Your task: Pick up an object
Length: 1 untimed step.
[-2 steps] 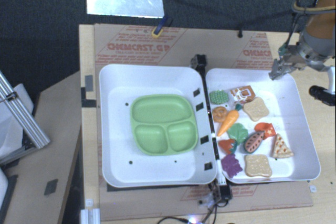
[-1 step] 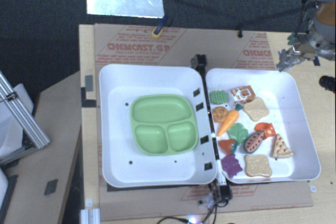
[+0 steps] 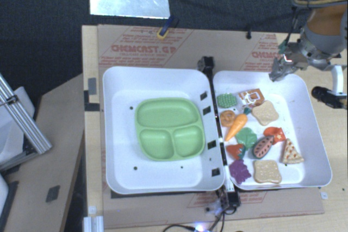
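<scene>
Since my gripper hovers over the far right corner of the right bin, finger state beyond my telling, the toy food lies down-left of it, the bread slice nearest, the carrot slanting beyond.

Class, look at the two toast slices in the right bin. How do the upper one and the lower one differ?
The upper toast slice lies tilted near the bin's middle, beside the carrot; the lower toast slice sits squarer, near the front wall. The upper one looks paler, the lower one browner at its edge. Both lie flat, apart from the claw.
</scene>
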Motion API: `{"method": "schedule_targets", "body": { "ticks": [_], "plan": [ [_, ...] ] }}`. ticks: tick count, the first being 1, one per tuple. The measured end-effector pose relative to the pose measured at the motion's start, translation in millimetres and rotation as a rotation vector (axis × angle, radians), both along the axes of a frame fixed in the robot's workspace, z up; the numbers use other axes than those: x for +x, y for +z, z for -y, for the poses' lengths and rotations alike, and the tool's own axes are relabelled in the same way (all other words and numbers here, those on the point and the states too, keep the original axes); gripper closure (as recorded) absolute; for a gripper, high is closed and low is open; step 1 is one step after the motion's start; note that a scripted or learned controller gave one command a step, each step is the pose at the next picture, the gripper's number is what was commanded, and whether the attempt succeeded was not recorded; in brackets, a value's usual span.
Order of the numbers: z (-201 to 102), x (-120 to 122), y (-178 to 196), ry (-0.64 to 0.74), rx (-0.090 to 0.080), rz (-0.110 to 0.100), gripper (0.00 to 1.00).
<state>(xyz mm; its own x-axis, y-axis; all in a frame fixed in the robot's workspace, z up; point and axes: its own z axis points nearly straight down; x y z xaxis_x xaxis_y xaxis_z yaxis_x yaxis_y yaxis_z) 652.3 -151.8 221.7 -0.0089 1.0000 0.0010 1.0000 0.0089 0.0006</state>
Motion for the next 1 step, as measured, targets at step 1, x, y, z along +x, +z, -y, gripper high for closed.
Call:
{"method": "schedule_targets", "body": {
  "ticks": [1],
  "plan": [
    [-52.6,-5.5,-8.8,0.001,0.001,0.001,1.0]
  ]
}}
